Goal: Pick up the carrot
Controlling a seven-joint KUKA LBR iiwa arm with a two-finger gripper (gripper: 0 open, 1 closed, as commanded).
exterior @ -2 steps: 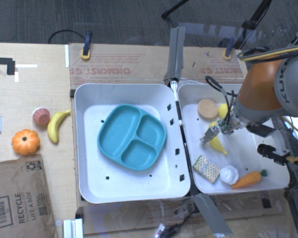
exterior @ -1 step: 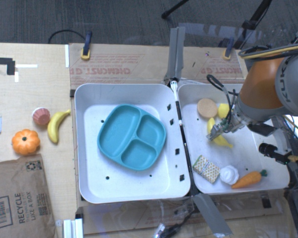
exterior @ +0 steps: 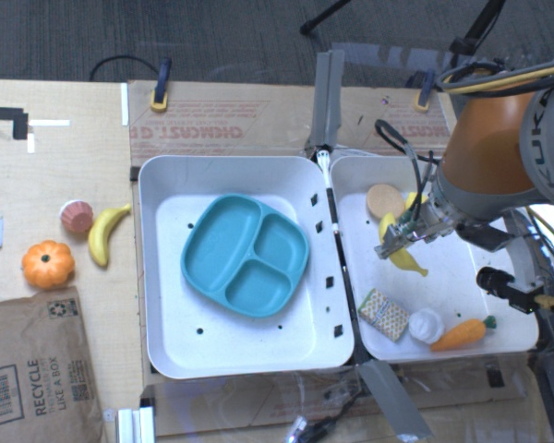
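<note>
The orange carrot with a green tip lies near the front right corner of the right bin. My gripper hangs over the middle of that bin, right above a yellow banana. It is well to the upper left of the carrot and apart from it.
Beside the carrot are a white cup-like object and a patterned packet. A tan disc lies at the bin's back. The left bin holds a blue divided plate. A banana, small pumpkin and pink cupcake sit on the bench.
</note>
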